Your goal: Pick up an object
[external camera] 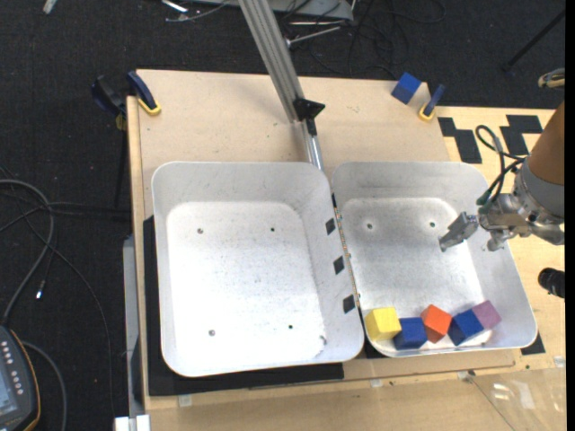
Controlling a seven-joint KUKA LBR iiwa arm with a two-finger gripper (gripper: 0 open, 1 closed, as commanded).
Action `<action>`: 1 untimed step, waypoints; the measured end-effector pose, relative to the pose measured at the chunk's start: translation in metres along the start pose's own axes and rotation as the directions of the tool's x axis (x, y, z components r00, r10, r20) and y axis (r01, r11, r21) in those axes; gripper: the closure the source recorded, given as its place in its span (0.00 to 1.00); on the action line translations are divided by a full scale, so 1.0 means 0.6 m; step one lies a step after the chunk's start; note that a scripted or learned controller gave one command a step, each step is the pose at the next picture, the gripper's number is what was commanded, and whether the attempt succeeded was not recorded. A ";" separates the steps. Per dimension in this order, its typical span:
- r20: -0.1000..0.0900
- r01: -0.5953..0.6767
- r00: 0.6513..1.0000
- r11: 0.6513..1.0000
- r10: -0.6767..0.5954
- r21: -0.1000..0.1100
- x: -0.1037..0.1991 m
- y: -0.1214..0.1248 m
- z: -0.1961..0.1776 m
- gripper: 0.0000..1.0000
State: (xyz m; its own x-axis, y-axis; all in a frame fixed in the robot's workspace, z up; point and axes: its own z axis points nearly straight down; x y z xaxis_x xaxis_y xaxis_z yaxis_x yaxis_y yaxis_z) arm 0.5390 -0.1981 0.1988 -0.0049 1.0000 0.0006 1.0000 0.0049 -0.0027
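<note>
Dark carpet strewn with black cables surrounds a pale wooden bench (pixel 234 124), on which two shallow white bins sit side by side. Left bin (pixel 180 205), speckled with fine dark marks, lies touching the right bin (pixel 395 182) along a shared seam fitted with small black clips. A grey metal strut (pixel 274 48) slants from the far edge of the scene down to the far end of that seam. Five small blocks cluster along the near wall of the right bin: a yellow block (pixel 383 321) at the left, then a blue block (pixel 411 332), an orange block (pixel 437 321), a second blue block (pixel 466 326) and a purple block (pixel 486 313) at the right, each touching or just beside its neighbour. Entering from the right, the arm (pixel 548 164) carries the gripper (pixel 463 229) over the right side of the right bin, well apart from the blocks and farther from the viewer; whether its jaws are spread or pressed together cannot be told, and nothing is seen between them. Another blue block (pixel 406 87) rests on the bench's far right part, near a yellow-tipped clamp (pixel 428 104).
</note>
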 end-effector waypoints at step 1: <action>-0.004 0.002 1.000 1.000 -0.002 0.005 0.095 -0.040 0.104 0.00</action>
State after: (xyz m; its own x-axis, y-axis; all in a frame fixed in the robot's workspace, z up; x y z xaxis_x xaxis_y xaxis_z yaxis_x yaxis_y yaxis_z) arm 0.5143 -0.1411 0.1362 -0.0065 1.0000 0.0048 0.9999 0.0066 -0.0080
